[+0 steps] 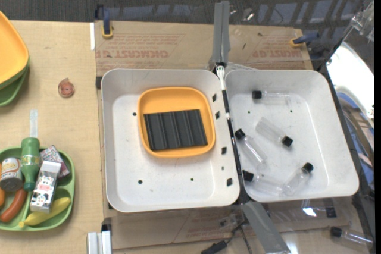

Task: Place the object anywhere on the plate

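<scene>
An orange plate [176, 94] with rounded corners sits in the upper middle of the left bin [172, 184]. A dark grey ridged slab [176, 129] lies flat on the plate and covers most of its floor. In the right bin [324, 128] lie several clear vials with black caps, among them one in the middle [272, 131], one at the front right [297, 178] and one at the back [269, 96].
A green tray of toy food [36, 190] stands on the wooden bench at the front left. A stack of orange and green dishes [11, 56] sits at the left edge, with a small pink disc [66, 88] nearby. A grey post [221, 33] rises behind the bins' shared wall.
</scene>
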### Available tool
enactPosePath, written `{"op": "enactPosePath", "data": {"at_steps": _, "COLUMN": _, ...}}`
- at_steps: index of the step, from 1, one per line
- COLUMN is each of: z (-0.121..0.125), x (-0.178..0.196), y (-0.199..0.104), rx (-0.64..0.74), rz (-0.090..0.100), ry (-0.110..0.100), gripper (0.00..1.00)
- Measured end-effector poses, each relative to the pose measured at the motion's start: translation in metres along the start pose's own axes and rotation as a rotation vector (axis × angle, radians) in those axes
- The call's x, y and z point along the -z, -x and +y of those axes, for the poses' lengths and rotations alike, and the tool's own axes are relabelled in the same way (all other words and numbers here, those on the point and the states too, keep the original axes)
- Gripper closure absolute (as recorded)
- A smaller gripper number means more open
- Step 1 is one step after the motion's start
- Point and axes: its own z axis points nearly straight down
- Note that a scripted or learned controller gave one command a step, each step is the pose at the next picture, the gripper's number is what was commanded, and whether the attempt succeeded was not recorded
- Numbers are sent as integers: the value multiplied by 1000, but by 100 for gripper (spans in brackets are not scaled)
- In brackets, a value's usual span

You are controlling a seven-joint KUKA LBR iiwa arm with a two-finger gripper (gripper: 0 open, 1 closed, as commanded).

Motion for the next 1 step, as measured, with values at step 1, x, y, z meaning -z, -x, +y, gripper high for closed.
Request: {"op": "enactPosePath", "data": {"at_steps": 1, "z": 0, "x": 0, "y": 0, "rx": 0, "rz": 0, "ry": 0, "gripper": 0}}
